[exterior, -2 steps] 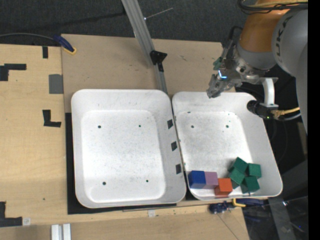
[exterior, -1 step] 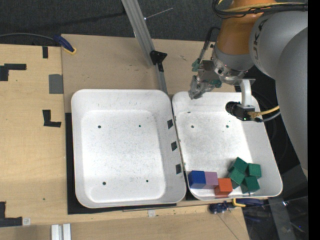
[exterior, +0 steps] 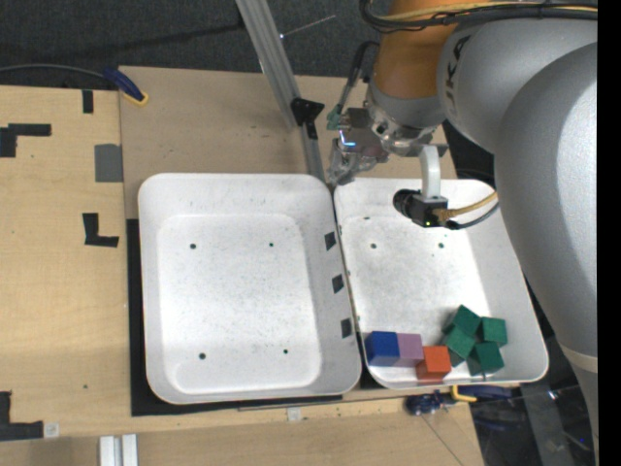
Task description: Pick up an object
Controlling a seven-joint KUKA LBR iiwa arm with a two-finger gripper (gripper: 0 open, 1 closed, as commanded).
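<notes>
the tool [exterior: 346, 163] hangs at the far edge of the bins, right over the place where the two rims meet, below the arm's orange band [exterior: 427, 27] and grey wrist. it is small and partly lost against the metal post [exterior: 277, 51] behind it, so i cannot tell how it is set, and nothing can be made out in its grip. it seems high and off to the back, which reads as a parked or travelling pose rather than a reach; my guess is the pick has not started.

just beside it, over the far end of the right bin [exterior: 505, 260], a small black fitting with a tan cable [exterior: 424, 208] hangs from the arm.

further out, the things to pick sit bunched in the near corner of the right bin, well apart from the tool. a blue block [exterior: 383, 346] touches a lilac block [exterior: 410, 346], an orange block [exterior: 436, 360] lies against that, and a cluster of green blocks [exterior: 475, 338] is packed close to the bin wall. being crowded into a corner, they leave little room around any one piece; the blue block, at the open end of the row, looks the easiest to take.

the left bin [exterior: 155, 260] lies alongside on the wooden table [exterior: 58, 289].
</notes>
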